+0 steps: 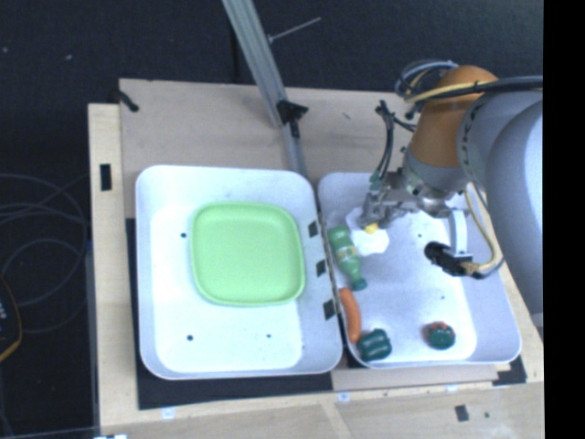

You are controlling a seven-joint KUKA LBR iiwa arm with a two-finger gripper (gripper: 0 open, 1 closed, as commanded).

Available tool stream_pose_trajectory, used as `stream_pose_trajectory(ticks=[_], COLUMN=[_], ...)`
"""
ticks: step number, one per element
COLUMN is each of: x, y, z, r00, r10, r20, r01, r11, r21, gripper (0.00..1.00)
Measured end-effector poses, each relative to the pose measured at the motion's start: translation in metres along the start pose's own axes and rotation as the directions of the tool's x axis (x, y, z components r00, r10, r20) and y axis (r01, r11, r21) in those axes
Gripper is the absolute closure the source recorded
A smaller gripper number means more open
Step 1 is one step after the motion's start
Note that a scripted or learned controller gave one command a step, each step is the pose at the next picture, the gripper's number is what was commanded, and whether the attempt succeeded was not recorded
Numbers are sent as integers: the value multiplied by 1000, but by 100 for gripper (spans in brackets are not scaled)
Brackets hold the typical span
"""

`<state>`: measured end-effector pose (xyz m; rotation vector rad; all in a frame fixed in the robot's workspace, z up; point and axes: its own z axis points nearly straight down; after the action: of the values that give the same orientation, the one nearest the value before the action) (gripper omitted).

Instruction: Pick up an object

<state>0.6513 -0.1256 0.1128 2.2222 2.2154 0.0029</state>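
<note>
My gripper (370,219) hangs low over the upper left part of the right bin (494,323). Right beneath its tip lies a small white object with a yellow spot (373,240); whether the two touch I cannot make out. A green bottle (345,254) lies just left of it along the bin's left wall. Further toward the front, an orange carrot (350,310) and a dark green piece (375,344) lie near the front left corner. A round red and green item (440,335) rests at the front right.
A light green square plate (247,252) sits in the left bin (164,327). A grey slanted pole (260,58) rises behind the bins. The arm's orange band and grey body fill the upper right.
</note>
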Motion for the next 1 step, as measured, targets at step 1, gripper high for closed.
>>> stream_pose_trajectory(ticks=[1], x=[-1], y=[-8], z=[-48], r00=[1000], r10=[-2], r20=[-1], r01=[2], r11=[1000], r21=[-1], gripper=[100])
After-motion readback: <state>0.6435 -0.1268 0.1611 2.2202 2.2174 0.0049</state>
